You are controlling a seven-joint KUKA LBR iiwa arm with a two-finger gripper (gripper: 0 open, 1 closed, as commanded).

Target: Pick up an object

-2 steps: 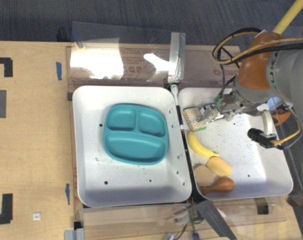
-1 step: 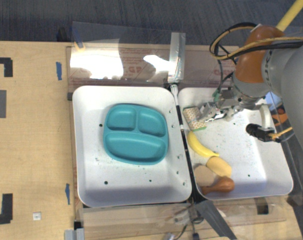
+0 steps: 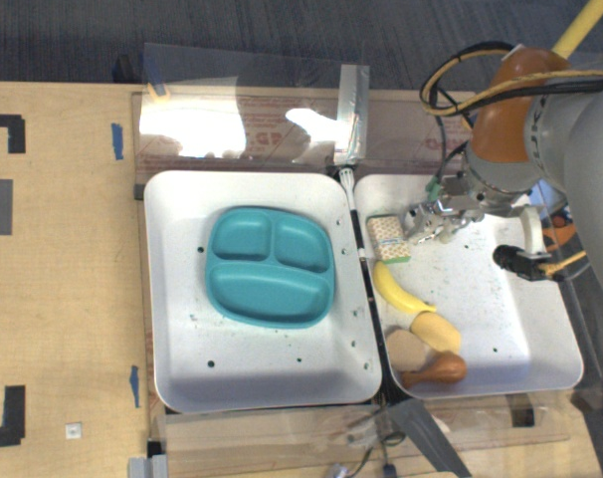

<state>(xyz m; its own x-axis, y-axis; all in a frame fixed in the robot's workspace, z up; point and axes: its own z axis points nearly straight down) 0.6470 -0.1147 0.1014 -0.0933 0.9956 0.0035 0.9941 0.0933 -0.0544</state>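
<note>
Nothing is being held yet, so the pick is judged not yet done; a grasp and a lift are left. A teal plate (image 3: pixel 271 267) is lying in the left bin (image 3: pixel 172 357). In the right bin (image 3: pixel 540 352), a small patterned packet (image 3: pixel 389 237) is resting at the far left, with a banana (image 3: pixel 399 292) just near of it and brown items (image 3: pixel 433 368) at the near edge. The gripper (image 3: pixel 439 219) is being held low just right of the packet; whether it is released or clenched cannot be told.

The pincer (image 3: pixel 436 219) is a blurred metallic tangle, perhaps touching the patterned packet (image 3: pixel 388 237), its far end hidden.
</note>
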